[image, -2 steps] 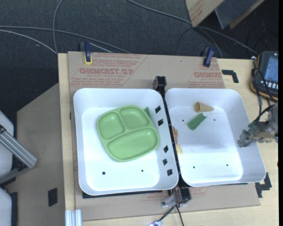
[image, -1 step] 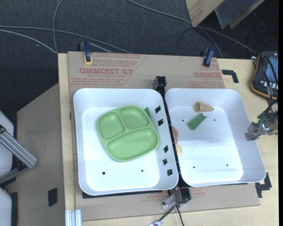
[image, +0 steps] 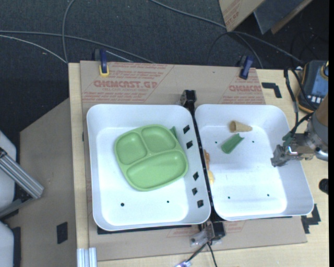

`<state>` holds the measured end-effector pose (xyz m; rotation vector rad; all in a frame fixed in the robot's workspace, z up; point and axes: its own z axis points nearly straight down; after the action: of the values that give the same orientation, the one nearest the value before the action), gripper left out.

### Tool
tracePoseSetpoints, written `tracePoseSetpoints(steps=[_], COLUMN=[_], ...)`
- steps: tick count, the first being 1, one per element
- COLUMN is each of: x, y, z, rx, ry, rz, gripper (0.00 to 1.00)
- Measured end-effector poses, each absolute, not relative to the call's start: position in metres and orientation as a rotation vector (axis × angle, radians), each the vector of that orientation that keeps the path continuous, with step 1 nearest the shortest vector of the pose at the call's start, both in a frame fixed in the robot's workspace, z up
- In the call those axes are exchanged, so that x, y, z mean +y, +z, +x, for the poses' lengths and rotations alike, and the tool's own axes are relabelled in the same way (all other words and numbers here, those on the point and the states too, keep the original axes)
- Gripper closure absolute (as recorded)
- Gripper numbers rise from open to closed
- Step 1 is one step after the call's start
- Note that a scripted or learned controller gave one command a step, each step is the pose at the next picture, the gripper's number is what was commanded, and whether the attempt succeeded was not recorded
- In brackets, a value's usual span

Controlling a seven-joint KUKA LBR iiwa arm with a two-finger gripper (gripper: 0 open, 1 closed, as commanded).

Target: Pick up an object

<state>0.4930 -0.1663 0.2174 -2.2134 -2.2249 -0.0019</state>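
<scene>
Left bin (image: 99, 156) holds a green divided plate (image: 151, 156); right bin (image: 292, 193) holds a green block (image: 231, 143) beside a tan cone (image: 240, 126); gripper (image: 282, 155) at right bin's right wall, nothing visibly held.

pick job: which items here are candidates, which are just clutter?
Job:
- gripper, at the right bin's right wall
- green block
- tan cone piece
- green divided plate, left bin

Lying about:
- blue clamps
- cables
- cardboard box

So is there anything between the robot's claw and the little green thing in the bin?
No. In the camera view, only bare white bin floor lies between the gripper and the green piece.
</scene>
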Motion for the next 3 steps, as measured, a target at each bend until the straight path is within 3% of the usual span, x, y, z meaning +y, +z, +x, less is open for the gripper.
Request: tracePoseSetpoints(steps=[2,3], x=[-0.058,0.005], y=[0.228,0.221], z=[0.484,0.490], rx=[-2.224,-2.226], ry=[-0.001,-0.001], rz=[-2.213,-2.209], gripper=[1.00,1.00])
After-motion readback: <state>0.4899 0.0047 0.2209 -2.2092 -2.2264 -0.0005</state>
